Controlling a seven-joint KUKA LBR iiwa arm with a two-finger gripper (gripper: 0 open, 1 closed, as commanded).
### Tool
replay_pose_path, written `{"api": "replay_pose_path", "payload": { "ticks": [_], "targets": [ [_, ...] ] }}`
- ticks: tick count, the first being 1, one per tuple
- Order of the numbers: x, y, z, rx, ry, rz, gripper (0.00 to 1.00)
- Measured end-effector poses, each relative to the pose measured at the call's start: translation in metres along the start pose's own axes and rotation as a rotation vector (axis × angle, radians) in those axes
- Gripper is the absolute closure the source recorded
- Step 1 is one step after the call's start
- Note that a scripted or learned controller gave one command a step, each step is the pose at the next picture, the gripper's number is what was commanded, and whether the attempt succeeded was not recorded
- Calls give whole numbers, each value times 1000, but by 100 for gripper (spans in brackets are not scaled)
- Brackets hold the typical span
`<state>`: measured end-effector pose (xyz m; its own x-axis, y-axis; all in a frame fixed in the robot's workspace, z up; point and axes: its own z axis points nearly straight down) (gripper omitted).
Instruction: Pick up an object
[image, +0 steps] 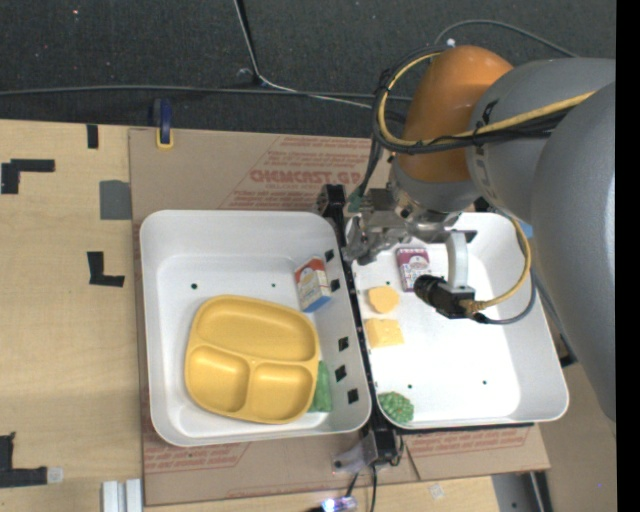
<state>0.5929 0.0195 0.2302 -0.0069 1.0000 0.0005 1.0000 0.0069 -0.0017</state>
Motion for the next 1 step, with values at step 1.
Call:
{"api": "replay_pose_path", "payload": {
  "ticks": [1],
  "targets": [
    [59, 23, 2, -2, 0, 0, 100]
  ]
}}
